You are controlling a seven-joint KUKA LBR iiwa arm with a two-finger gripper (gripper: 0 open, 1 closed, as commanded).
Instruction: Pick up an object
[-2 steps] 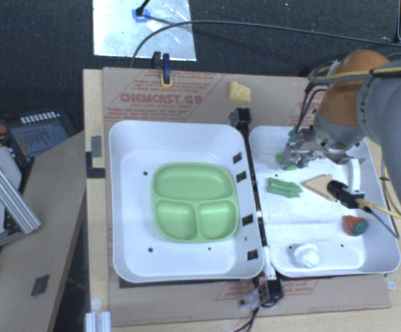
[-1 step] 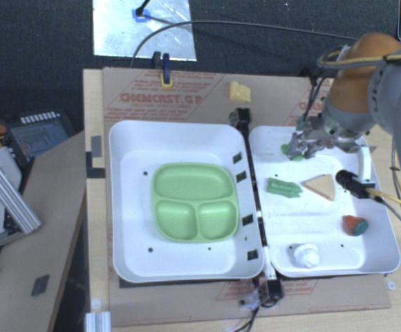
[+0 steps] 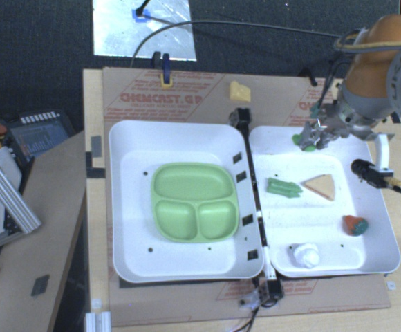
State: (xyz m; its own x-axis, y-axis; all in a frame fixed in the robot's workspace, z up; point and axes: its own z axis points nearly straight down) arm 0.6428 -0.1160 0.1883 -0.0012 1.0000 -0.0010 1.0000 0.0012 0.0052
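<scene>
Seen from the camera above the bench: two shallow white bins side by side. In the left bin [image 3: 128, 144], a light green divided plate [image 3: 193, 203] lying flat near the middle, three compartments facing up. In the right bin [image 3: 387, 251], four loose things: a green ridged piece [image 3: 283, 188] at about nine o'clock from the bin's centre, a tan wedge [image 3: 321, 186] just to its right and apart from it, a small red-and-teal object [image 3: 354, 225] toward four o'clock, and a white knobbed thing [image 3: 305, 256] at six o'clock near the front wall. At twelve o'clock over that bin, the gripper [image 3: 313, 138], reaching in from the right below the orange band [image 3: 384, 47]. Pinched at the fingertips, a small green object [image 3: 305, 142], just above the bin's far edge; jaws closed on it, as far as can be told. On the brown board behind the bins, a yellowish block [image 3: 240, 91].
</scene>
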